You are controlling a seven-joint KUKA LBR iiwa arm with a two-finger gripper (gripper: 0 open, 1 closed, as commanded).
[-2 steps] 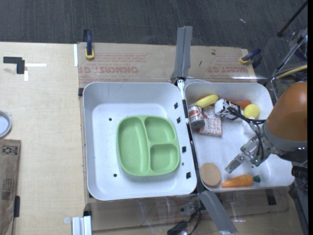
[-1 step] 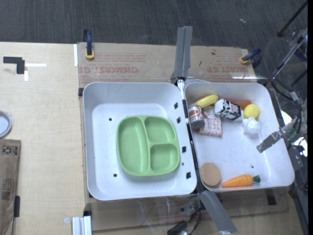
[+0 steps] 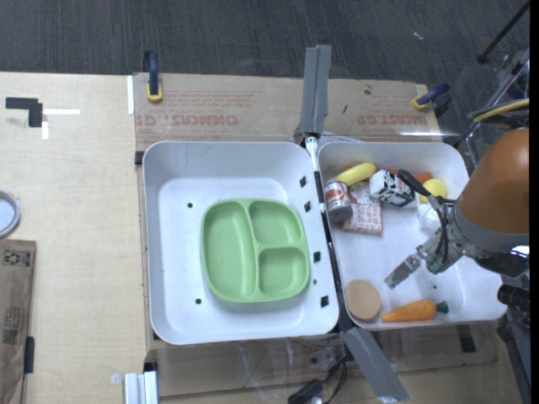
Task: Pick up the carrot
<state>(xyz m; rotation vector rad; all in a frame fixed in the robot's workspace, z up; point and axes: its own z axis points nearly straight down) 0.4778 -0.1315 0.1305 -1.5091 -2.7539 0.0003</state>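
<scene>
The carrot (image 3: pixel 410 311), orange with a small green tip at its right end, lies along the front wall of the right bin (image 3: pixel 472 314). My gripper (image 3: pixel 402 273) hangs over the middle of that bin, slanting down to the left from the grey wrist and the orange band. It sits a little above and behind the carrot and is apart from it. Nothing shows in its grasp.
A tan round disc (image 3: pixel 364 299) lies just left of the carrot. A can (image 3: pixel 337 199), a red-patterned packet (image 3: pixel 366 215), a banana (image 3: pixel 355 173) and a black-and-white toy (image 3: pixel 390 188) crowd the bin's back. The left bin (image 3: pixel 168 225) holds a green divided plate (image 3: pixel 255 249).
</scene>
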